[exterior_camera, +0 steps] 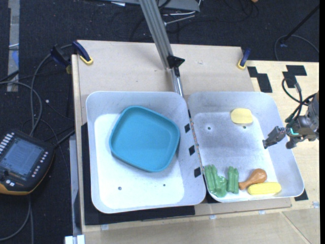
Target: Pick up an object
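Gripper (pixel 280 136) at my right bin's (pixel 223 105) right rim, finger state unreadable, holding nothing visible | step: approach | targets: yellow piece (pixel 241 116) up-left, drumstick (pixel 253 178) below | next: reach in, descend over one.

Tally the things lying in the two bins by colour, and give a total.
Blue: 1, the plate
Yellow: 2, one piece near the top, one at the bottom
Green: 2, a larger piece and a smaller one
Orange-brown: 1, the drumstick
Total: 6
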